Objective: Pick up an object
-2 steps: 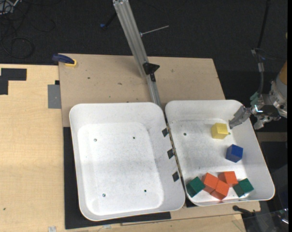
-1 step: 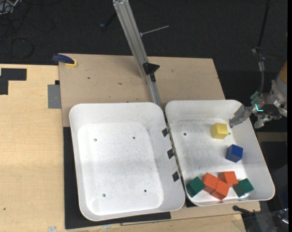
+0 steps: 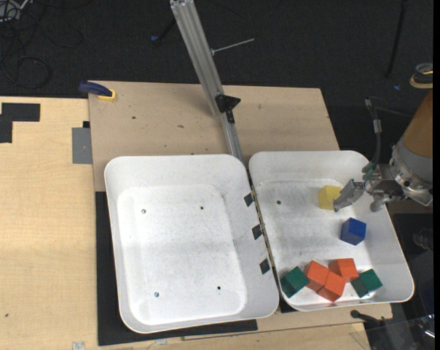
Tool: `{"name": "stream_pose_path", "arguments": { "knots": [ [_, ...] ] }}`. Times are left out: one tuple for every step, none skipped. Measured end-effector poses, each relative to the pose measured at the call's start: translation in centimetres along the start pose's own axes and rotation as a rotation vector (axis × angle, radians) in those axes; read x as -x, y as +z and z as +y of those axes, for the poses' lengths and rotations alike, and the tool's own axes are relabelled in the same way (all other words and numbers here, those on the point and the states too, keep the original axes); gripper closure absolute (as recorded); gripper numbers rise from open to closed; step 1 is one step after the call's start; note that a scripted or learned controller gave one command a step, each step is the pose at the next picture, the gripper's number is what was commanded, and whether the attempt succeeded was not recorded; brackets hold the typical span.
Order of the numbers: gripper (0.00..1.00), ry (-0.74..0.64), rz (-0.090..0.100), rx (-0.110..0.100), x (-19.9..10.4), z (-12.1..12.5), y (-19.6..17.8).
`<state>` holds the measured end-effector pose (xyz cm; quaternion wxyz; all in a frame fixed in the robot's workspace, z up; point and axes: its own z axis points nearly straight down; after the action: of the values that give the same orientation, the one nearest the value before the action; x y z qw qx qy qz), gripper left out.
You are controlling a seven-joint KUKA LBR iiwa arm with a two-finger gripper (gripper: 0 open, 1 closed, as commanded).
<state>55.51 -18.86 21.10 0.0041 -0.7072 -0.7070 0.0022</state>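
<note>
Reaching in from the right, the claw (image 3: 360,195) hangs over the right bin (image 3: 307,168). Its two fingers are spread apart and hold nothing. The yellow block (image 3: 329,197) sits just beside the near finger, on the side away from the arm. The blue cube (image 3: 353,231) sits near too, a little toward the front of the bin. I think the yellow block is the easiest one to grab, if the claw slides a bit further over it. Orange blocks (image 3: 329,276) and green blocks (image 3: 295,280) huddle at the front edge, further off.
</note>
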Motion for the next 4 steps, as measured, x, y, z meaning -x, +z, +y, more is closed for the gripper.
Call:
{"name": "stream_pose_path", "arguments": {
  "knots": [
    [0.00, 0.001, 0.000, 0.000, 0.6, -0.7, 5.0],
    [0.00, 0.003, -0.008, 0.021, 0.2, -0.4, 8.8],
    [1.00, 0.010, -0.009, 0.024, 0.3, -0.4, 7.8],
    [1.00, -0.001, -0.003, 0.012, -0.1, -0.4, 1.6]
  ]
}}
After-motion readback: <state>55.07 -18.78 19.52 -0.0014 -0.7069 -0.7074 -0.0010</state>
